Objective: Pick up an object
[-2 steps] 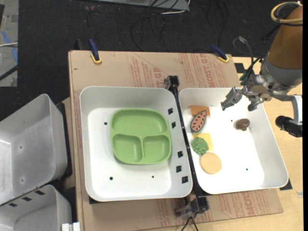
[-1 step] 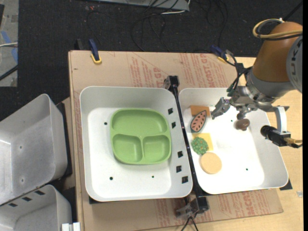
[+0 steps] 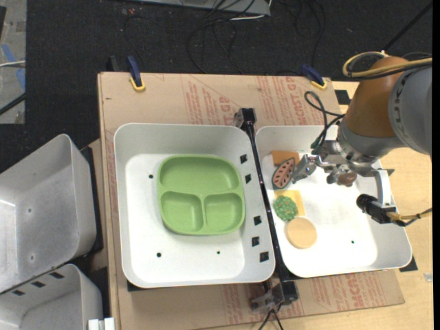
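- Bench (image 3: 206,88): a brown board is carrying two shallow white bins side by side.
- Arm (image 3: 385,102): it is reaching in from the right, the orange band sitting above the wrist and the wrist bending down over the right bin (image 3: 344,256). It is hanging over the upper half of that bin.
- Left bin (image 3: 137,253): it is holding a green divided plate (image 3: 202,195), lying flat near the middle.
- Right bin: small pieces are clustering against its left side. An orange piece (image 3: 283,158) is lying at the top, a dark oval piece (image 3: 281,176) just below it, a green knobbly piece (image 3: 285,208) on a yellow square (image 3: 294,198), and a tan disc (image 3: 301,232) lowest.
- Pincer (image 3: 307,165): the tip is sitting right next to the dark oval piece and the orange piece. I cannot tell whether it is released or clenched, nor whether anything is in its grip.
- Progress, as judged: the approach is looking made, with every piece apparently lying on the bin floor. The grasp and the lift are looking like work left.
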`<state>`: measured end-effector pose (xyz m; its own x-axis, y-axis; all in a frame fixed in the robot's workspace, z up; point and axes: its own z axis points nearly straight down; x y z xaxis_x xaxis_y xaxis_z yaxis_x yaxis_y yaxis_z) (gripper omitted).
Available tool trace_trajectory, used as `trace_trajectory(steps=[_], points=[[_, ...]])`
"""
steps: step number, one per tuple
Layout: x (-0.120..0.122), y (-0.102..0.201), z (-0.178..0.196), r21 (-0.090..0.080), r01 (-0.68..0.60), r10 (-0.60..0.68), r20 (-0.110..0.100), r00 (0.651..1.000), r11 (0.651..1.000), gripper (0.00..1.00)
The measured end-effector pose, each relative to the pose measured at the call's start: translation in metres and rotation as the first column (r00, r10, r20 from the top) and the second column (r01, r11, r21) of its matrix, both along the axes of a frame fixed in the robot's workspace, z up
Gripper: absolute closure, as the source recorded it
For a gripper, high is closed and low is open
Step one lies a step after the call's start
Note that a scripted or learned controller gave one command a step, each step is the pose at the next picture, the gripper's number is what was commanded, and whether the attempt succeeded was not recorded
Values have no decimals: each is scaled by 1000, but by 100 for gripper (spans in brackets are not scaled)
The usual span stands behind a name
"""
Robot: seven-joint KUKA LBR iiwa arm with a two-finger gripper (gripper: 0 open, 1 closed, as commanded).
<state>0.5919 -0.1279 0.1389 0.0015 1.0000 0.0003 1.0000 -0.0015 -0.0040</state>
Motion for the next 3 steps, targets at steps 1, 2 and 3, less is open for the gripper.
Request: trace_trajectory(steps=[1,2,3], points=[[0,1,-49,0,0,0,0,1000,1000,0],[1,1,-36,-1,1,-1,5,1000,1000,100],[10,8,17,-1,-5,5,9,1000,1000,100]])
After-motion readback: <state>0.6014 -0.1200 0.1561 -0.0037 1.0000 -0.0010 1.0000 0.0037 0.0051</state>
